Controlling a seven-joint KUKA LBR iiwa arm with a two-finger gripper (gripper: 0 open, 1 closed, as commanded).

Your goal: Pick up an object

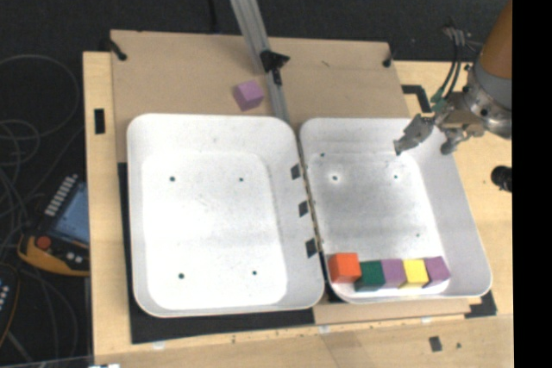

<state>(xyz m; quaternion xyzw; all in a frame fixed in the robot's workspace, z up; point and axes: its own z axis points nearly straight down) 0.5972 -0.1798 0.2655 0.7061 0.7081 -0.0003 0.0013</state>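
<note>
The jaws hang over the far right part of the right bin, with nothing between them; they appear to stand apart, one finger reaching toward the bin's middle and the other nearer the wrist. The arm enters from the right edge of the counter.

Your candidates lie well toward the camera from the jaws, in a row along the near wall of that bin: an orange block, a green block, a pale purple block, a yellow block and a second purple block. They touch side to side, and the row sits against the bin's wall. A lone purple block rests on the bare counter, well to the left of the jaws and beyond the left bin.

These blocks look small, rigid and probably light, so expect no crushing and little sag. Judge the difficulty as access rather than weight: neighbours block the side faces, and the wall crowds the near face. The orange block at the row's end has one free side; you would likely do best to close across its far and near faces, or choose the lone purple block, whose sides are all free.
</note>
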